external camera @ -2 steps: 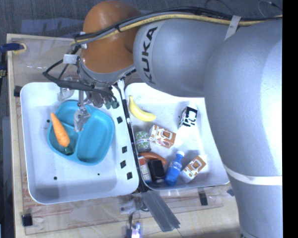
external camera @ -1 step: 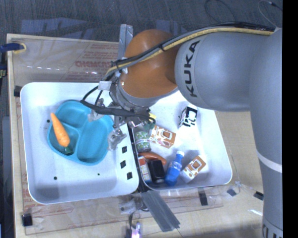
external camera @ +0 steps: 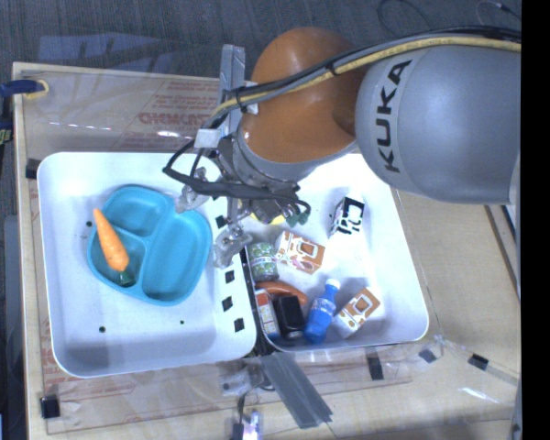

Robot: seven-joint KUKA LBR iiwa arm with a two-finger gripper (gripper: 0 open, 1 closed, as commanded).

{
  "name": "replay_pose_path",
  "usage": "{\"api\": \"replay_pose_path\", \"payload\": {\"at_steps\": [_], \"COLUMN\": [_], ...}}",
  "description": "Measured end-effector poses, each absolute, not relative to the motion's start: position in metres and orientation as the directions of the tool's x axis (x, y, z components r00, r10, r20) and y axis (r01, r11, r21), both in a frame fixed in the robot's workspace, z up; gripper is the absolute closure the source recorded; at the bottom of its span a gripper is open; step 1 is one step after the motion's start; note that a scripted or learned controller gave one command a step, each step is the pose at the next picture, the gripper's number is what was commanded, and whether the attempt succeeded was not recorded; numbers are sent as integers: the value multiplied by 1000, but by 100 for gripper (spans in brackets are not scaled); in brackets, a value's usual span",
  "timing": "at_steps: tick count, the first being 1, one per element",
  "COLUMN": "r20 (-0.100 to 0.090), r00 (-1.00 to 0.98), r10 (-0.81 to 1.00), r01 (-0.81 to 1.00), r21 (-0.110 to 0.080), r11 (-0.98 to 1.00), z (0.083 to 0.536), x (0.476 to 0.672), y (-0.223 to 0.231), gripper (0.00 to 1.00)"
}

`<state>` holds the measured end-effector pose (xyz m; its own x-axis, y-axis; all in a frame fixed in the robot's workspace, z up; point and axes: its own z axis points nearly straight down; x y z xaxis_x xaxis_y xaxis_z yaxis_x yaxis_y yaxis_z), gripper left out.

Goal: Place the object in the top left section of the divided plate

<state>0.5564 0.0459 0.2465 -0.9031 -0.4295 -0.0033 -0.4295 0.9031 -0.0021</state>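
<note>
Since the claw (external camera: pixel 231 242) hangs over the wall between the two white bins, the relation that counts for you is leftward: the blue divided plate (external camera: pixel 170 259) lies just to its left in the left bin (external camera: pixel 73 328), and the plate's top left section (external camera: pixel 139 205) sits up and left of the claw, across the plate's large compartment.

Camera view, notes:
- Claw state: cannot tell. Wrist hardware and cables crowd it, and you cannot see whether anything is in it.
- Carrot (external camera: pixel 110 240): on the plate's left side, well left of the claw. Long axis runs from upper left, at the narrow tip, to lower right, at the thick end with its green stub. The upper part appears to lie in or beside the top left section and the lower part reaches toward the lower left one; the exact divider line under it is hard to read.
- Judgement: if the carrot is the object, it looks partly placed, not cleanly in one section.
- Right bin (external camera: pixel 399 246): small can (external camera: pixel 263 261), snack packet (external camera: pixel 299 251), blue bottle (external camera: pixel 323 309), all just right of the claw.
- Surface and room: the plate is smooth with shallow rims; the top left section is small, so a long object needs to be turned to fit. The bin floor around the plate is open.
</note>
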Motion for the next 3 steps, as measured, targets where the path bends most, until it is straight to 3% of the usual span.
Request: {"api": "replay_pose_path", "payload": {"at_steps": [1, 2, 3], "r20": [1, -2, -2], "r00": [-923, -922, -922], "r10": [-385, -388, -388], "r01": [-385, -388, -388], "r21": [0, -1, -1], "r11": [923, 922, 922], "z": [191, 202, 202], "x": [495, 496, 496], "y": [0, 1, 1], "gripper": [0, 100, 0]}}
